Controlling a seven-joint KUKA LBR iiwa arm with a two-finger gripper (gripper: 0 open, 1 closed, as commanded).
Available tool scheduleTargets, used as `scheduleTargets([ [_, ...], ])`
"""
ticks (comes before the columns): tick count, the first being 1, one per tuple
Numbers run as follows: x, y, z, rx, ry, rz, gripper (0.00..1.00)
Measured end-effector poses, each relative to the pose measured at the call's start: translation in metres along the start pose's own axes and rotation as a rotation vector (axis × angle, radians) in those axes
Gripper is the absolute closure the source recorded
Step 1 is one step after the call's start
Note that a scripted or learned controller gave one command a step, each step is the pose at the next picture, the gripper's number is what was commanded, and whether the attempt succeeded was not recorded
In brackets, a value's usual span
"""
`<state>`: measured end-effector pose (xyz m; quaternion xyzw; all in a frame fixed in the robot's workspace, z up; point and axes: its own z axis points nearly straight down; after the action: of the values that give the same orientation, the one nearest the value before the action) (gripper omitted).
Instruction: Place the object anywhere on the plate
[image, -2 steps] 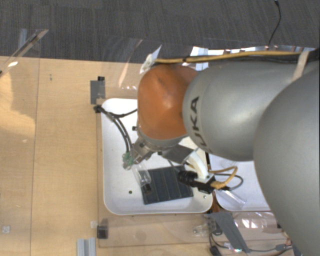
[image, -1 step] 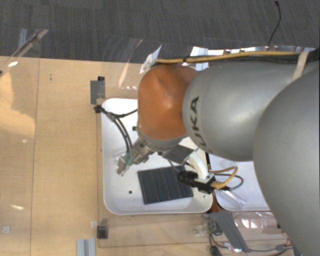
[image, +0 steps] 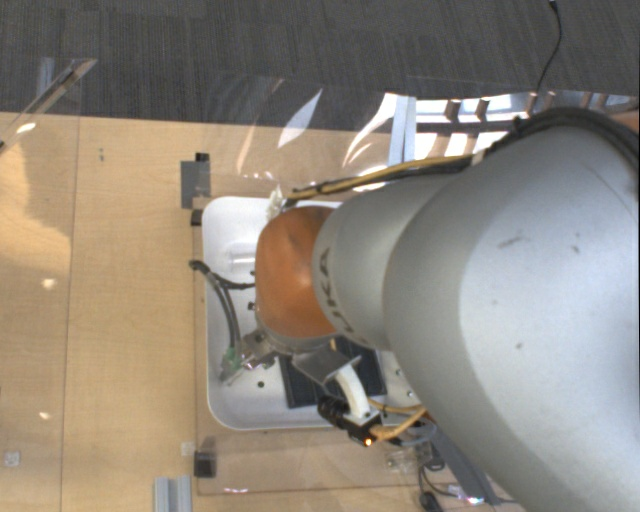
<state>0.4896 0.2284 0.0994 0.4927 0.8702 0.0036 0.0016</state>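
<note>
Grey arm (image: 500, 280) looms over the white bin (image: 225, 405), presumably reaching down toward its contents; whether its jaws grip anything, I cannot tell.

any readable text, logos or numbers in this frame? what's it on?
"KUKA": dark letters running down the grey arm casing, just right of the orange band.
Nothing else legible: no markings can be made out on the white bin, the wooden bench or the dark item in the bin.
</note>
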Motion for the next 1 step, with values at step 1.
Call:
scheduleTargets([
  [1,-0.0006,0.0014,-0.0103,-0.003,0.001,0.000,1.00],
])
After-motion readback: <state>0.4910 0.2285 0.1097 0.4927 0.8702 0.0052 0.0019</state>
